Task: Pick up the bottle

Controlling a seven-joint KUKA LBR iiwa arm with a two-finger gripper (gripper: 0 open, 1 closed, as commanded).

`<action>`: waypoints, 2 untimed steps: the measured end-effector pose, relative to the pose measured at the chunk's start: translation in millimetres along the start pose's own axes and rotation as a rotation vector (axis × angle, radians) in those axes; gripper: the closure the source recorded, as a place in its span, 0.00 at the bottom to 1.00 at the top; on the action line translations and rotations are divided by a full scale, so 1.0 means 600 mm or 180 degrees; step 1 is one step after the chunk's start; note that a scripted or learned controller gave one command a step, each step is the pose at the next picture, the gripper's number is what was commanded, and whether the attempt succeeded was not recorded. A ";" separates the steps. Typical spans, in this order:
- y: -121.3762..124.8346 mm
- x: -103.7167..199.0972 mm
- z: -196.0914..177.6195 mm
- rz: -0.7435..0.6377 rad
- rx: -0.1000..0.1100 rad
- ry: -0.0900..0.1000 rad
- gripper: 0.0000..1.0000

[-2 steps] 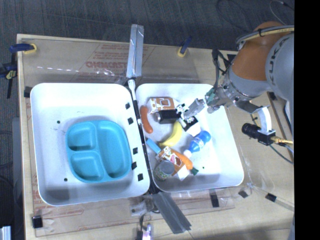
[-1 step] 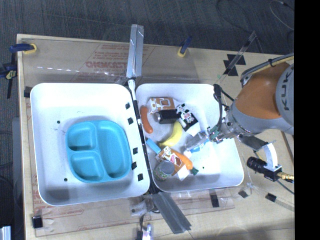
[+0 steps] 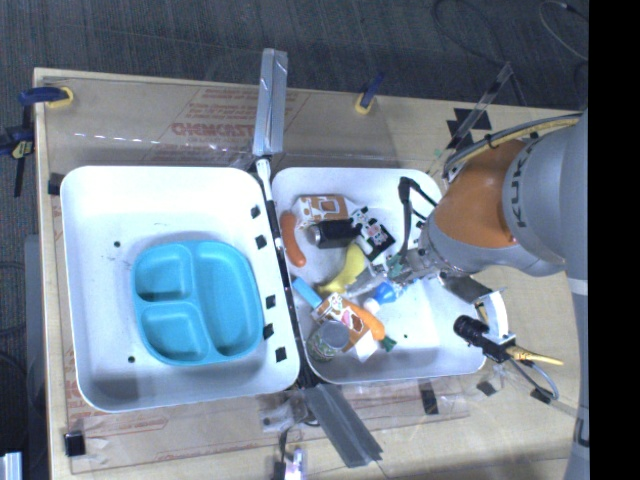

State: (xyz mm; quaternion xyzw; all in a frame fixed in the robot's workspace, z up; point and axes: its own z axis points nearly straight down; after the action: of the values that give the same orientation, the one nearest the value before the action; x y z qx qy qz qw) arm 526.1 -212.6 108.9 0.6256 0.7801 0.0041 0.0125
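In the right bin [image 3: 420, 363], a small pale bottle with a blue end [image 3: 383, 292] lies on its side among a heap of toys. My gripper [image 3: 398, 266] hangs low over the heap, just above and to the right of the bottle, at the end of the grey arm with its orange band [image 3: 475, 216]. The wrist hides the fingertips. I cannot tell whether anything is held.
Around the bottle lie a banana [image 3: 350, 266], an orange sausage [image 3: 292, 240], a black cylinder [image 3: 335, 233], a carrot [image 3: 368, 320], a round tin [image 3: 328, 342] and a small printed box [image 3: 322, 208]. The left bin [image 3: 90, 218] holds a blue divided plate [image 3: 195, 303]. Black clips line the shared wall.
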 end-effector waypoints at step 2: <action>0.002 -0.003 0.004 0.0840 -0.0014 -0.0010 0.00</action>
State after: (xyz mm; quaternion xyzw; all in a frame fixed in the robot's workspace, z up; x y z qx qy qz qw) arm 527.9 -214.0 106.5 0.7227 0.6910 0.0064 0.0145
